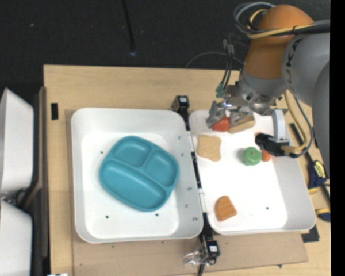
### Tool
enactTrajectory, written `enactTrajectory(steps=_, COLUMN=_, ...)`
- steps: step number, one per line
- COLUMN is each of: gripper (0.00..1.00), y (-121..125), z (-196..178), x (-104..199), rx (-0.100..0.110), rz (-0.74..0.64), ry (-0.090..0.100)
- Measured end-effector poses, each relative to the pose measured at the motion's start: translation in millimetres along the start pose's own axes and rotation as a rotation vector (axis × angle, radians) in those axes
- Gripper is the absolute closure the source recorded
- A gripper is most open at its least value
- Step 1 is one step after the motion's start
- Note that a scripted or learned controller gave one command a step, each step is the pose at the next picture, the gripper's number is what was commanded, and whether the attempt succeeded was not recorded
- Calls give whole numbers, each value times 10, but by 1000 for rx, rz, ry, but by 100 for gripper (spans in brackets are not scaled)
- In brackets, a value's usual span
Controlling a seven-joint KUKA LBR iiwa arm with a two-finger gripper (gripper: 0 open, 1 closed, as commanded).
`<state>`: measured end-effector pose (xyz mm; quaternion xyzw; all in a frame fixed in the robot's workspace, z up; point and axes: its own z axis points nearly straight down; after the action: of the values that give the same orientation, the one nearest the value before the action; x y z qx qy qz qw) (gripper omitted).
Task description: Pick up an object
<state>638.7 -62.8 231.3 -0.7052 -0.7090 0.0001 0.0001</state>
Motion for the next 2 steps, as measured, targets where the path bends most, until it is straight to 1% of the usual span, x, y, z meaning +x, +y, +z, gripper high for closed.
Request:
enactTrajectory(steps=1, gripper=100, y=-142, z=30, x=411, rx=0, rz=0, ry=0)
enactTrajectory(steps=2, gripper=100, y=-278, z=96, x=926, rx=1, rz=-1, ry=1)
